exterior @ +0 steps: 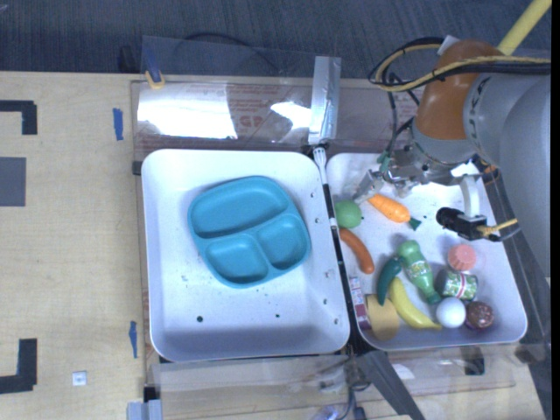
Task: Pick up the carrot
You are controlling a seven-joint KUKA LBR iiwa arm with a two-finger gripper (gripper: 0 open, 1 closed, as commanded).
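Carrot (388, 206) beside green ball (347, 213), gripper (391, 175) just above (jaw state unclear).

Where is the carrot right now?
The carrot lies in the right bin, near its upper left, just under the gripper, with a green ball to its left and a sausage below.

The grey arm (516, 121) is seen reaching in from the right, its orange band (448, 94) showing above the wrist. The wrist is bent downward, and the gripper (385, 175) is lowered toward the far left corner of the right-hand bin. Black and yellow cables (407, 59) are looped above the wrist.
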